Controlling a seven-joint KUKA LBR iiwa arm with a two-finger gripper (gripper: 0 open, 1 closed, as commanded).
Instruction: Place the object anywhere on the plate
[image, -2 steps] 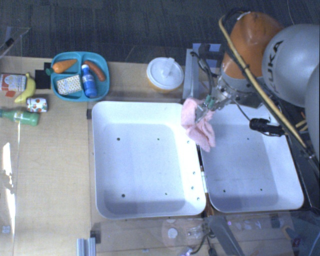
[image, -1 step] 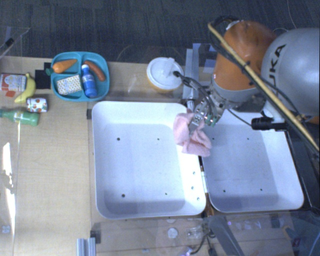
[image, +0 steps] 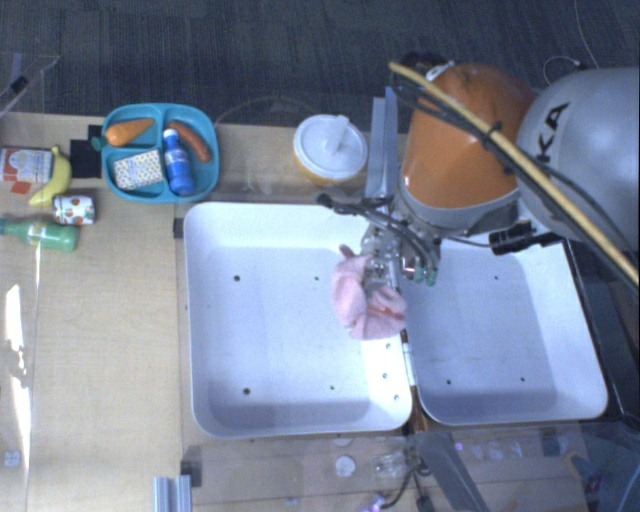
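Observation:
A crumpled pink soft object (image: 362, 300) hangs at the right side of the left white bin (image: 250, 330), and its lower edge overlaps the wall between the two bins. My gripper (image: 386, 275) points down from the orange wrist and is shut on the top of the pink object, whose folds bulge out to the left and below the fingers. The teal divided plate (image: 205, 160) lies on the bench beyond the left bin's far left corner. It holds a carrot, a blue bottle, a sausage and a cracker.
A white-lidded yellow cup (image: 330, 148) stands just behind the left bin. A banana (image: 52, 175), a small can (image: 73, 209), a green bottle (image: 40, 235) and a carton (image: 24, 165) lie at the far left. The right bin (image: 510, 340) sits under the arm.

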